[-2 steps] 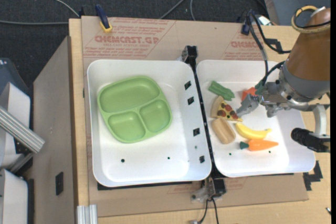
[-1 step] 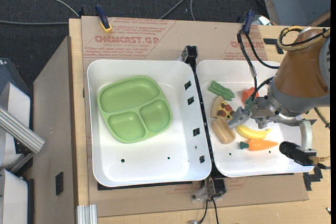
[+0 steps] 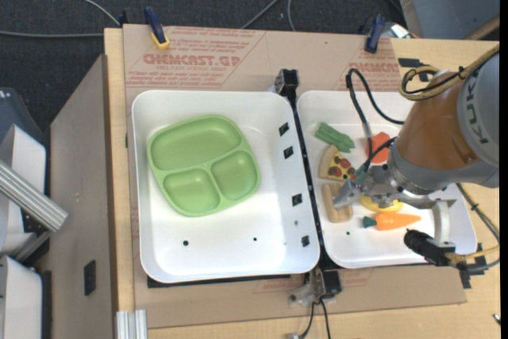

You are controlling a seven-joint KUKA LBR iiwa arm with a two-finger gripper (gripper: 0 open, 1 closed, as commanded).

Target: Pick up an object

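The right bin point(image 3: 349, 250) holds several toy foods: a pizza slice point(image 3: 336, 165), a green leafy piece point(image 3: 335, 136), a red piece point(image 3: 379, 144), a yellow piece point(image 3: 373, 203) and an orange carrot point(image 3: 390, 221). My gripper point(image 3: 350, 192) hangs low over the bin's left half, just below the pizza slice and beside a tan piece point(image 3: 340, 210). The metal fingers point left and down, close to the tan piece. The arm's grey and orange wrist covers the bin's middle.
The left bin point(image 3: 159, 250) carries a green divided plate point(image 3: 204, 164). A black divider with clips point(image 3: 298, 171) runs between the bins. Cables point(image 3: 361, 99) trail over the right bin's back edge. Cardboard lies under both bins.
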